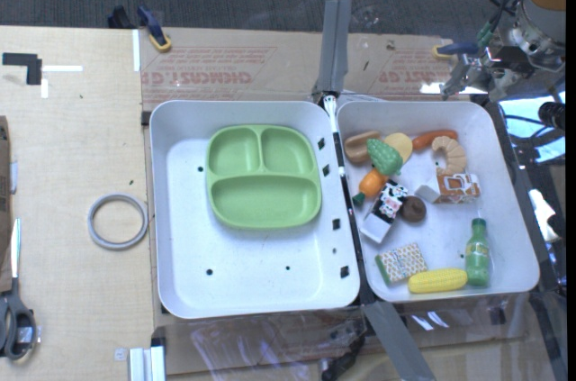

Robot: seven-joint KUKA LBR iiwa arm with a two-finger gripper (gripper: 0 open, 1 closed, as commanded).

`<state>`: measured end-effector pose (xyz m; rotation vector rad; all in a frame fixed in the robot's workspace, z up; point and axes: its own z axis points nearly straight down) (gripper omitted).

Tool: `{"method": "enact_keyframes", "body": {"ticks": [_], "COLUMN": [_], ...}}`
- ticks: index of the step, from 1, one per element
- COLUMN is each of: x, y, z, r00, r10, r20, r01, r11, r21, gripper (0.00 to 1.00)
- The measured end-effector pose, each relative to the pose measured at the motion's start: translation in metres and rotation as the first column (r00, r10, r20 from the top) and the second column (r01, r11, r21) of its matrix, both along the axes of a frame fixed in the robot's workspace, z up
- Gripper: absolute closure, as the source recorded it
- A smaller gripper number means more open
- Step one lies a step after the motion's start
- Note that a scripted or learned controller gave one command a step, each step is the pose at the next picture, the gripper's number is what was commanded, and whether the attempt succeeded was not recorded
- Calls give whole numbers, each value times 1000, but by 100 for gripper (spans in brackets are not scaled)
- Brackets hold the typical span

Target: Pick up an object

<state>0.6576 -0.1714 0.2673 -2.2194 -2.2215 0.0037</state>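
Note:
The right bin holds several toy foods: a hot dog bun, a green leafy piece, an orange carrot, a croissant, an orange carton, a cow-patterned box, a chocolate donut, a cracker, a yellow corn cob and a green bottle. My gripper hangs over the bin's far right corner, above and behind the carrot. It is open with nothing between its fingers.
In the left bin lies a green divided plate. A roll of tape and scissors rest on the bench at left. Cables run along the right bin's outer side.

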Motion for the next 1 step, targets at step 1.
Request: {"method": "enact_keyframes", "body": {"ticks": [1], "x": [-21], "y": [-42], "z": [-95], "r00": [998], "r10": [-66], "r20": [0], "r01": [66], "r11": [998], "r21": [-1], "gripper": [0]}}
